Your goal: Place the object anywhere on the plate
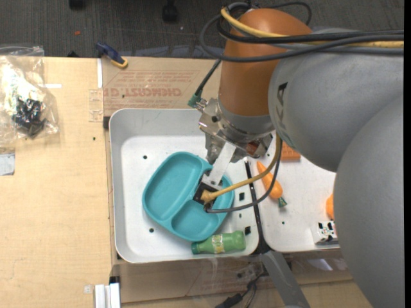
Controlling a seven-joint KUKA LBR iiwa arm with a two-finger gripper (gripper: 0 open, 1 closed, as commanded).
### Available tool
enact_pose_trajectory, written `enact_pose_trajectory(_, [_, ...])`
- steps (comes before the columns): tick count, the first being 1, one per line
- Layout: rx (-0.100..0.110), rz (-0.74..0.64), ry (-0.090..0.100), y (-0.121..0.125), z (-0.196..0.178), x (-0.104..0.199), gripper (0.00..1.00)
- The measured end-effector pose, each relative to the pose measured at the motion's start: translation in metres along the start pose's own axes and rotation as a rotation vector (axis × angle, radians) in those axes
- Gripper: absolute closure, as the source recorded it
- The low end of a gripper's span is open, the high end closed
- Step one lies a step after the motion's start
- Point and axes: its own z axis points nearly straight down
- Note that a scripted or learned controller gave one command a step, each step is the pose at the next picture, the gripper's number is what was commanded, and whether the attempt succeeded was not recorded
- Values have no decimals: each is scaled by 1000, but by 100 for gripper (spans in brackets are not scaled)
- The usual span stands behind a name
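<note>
A teal two-compartment plate point(172, 194) lies tilted in the left bin point(128, 147). A green bottle point(220, 242) lies on its side just below the plate, near the bin's front wall. An orange carrot point(272, 186) with a green tip lies in the right bin point(292, 231), close to the divider. My gripper point(239, 140) hangs over the left bin's upper right part, beside the plate's right rim, under the orange-banded wrist. The wrist hides whatever is below it.
Another orange thing point(291, 153) peeks out beside the arm in the right bin, and one more point(329, 205) shows at the far right. A plastic bag of small black parts point(26, 101) lies on the wooden bench at the left. Cardboard point(154, 90) lies behind the left bin.
</note>
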Motion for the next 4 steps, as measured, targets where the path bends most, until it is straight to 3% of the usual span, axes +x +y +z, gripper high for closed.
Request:
enact_pose_trajectory(1, [1,-155,-2,2,16,72,100])
enact_pose_trajectory(2, [1,193,-1,32,-29,91,100])
enact_pose_trajectory(3, [-1,-117,1,77,-73,31,100])
enact_pose_trajectory(4, [3,69,-3,91,80,98,100])
